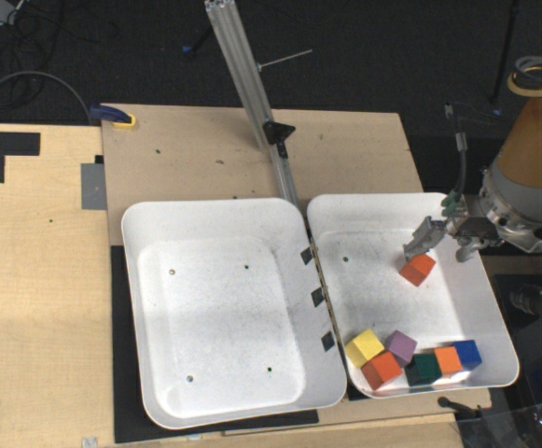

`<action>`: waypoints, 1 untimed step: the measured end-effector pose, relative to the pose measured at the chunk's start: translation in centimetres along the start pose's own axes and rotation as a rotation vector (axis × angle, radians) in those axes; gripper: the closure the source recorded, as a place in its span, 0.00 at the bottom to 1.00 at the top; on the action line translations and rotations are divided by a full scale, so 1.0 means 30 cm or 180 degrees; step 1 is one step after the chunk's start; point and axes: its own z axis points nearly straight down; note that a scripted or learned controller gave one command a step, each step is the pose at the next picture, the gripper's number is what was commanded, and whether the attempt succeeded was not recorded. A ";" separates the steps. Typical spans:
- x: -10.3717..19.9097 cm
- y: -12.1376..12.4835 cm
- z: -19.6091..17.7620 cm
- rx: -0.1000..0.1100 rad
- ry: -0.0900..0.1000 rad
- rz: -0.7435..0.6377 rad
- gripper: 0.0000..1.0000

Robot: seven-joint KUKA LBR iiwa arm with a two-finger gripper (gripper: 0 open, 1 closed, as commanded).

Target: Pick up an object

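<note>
At your left, a pale wood counter (37, 278) with black marks meets a dark floor strewn with cables. The left bin (159, 227) lies bare-white beside a slanted aluminium rail (248, 82). In the right bin (373, 208), yellow (366, 345), purple (401, 345), red (381, 370), green (423, 369), orange (449, 358) and blue (467, 353) cubes crowd the near corner. An orange-red cube (418, 269) sits just below the end effector (441, 238), whose fingers are spread, gripping nothing you can see. The arm (522, 166) enters at right.
</note>
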 end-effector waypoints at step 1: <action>-0.003 0.000 -0.032 0.0002 0.0001 0.0010 1.00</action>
